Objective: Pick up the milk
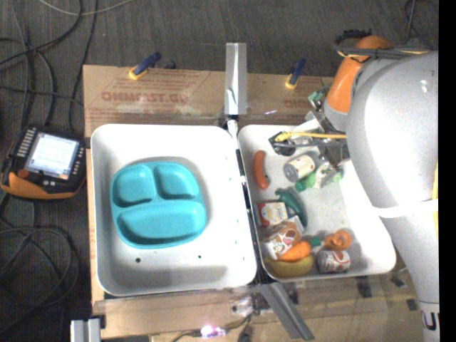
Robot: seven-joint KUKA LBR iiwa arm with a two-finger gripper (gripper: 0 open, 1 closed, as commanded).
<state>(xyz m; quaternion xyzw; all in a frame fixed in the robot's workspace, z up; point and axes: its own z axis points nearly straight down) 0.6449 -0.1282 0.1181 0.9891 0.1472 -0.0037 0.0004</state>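
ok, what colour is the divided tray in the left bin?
Turquoise, plain with no pattern. The tray shows clearly in the camera view.

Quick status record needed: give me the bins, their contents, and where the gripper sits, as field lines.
left bin: holds a turquoise divided tray
right bin: cluttered with toy food
sausage: near the right bin's left wall
can: just below the gripper
banana: front of the right bin, an orange carrot lying on it
milk: cannot pick it out for certain
gripper: over the right bin's far end; finger state unclear
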